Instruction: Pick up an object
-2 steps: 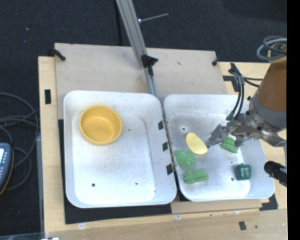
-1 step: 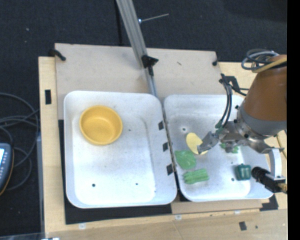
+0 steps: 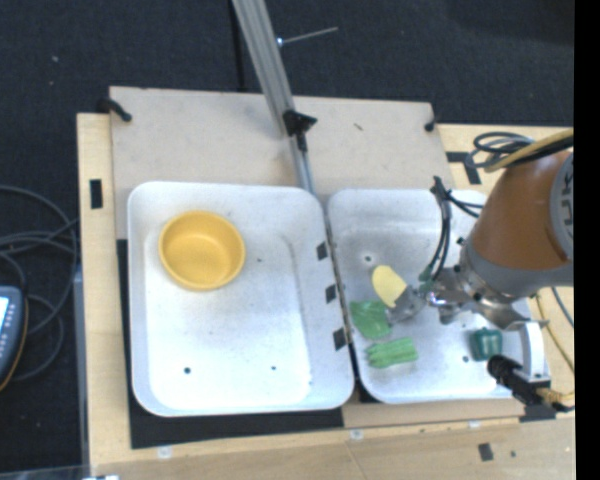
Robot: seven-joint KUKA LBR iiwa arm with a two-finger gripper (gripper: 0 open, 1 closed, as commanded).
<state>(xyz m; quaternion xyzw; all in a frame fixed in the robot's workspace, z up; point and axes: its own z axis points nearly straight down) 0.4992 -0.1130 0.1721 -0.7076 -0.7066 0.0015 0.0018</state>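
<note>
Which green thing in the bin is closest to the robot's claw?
The smooth green piece beside the pale yellow object; the gripper is right next to it. The ridged green piece lies lower down, the dark green block farther right.

Left bin (image 3: pixel 230 368): wide bare floor, only a yellow bowl (image 3: pixel 202 249) in its far-left corner; open approach from above nearly everywhere. Right bin (image 3: pixel 380 213): crowded. Pale yellow object (image 3: pixel 387 284), green block (image 3: pixel 369 319) and ribbed green piece (image 3: pixel 391 352) cluster near the divider wall, close together. Arm's wrist (image 3: pixel 515 228) and gripper (image 3: pixel 412 303) cover the right half; dark teal object (image 3: pixel 485 343) sits beside them. Far strip of this bin lies bare. Slanted metal rail (image 3: pixel 265 48) overhangs the rear between the bins.
</note>
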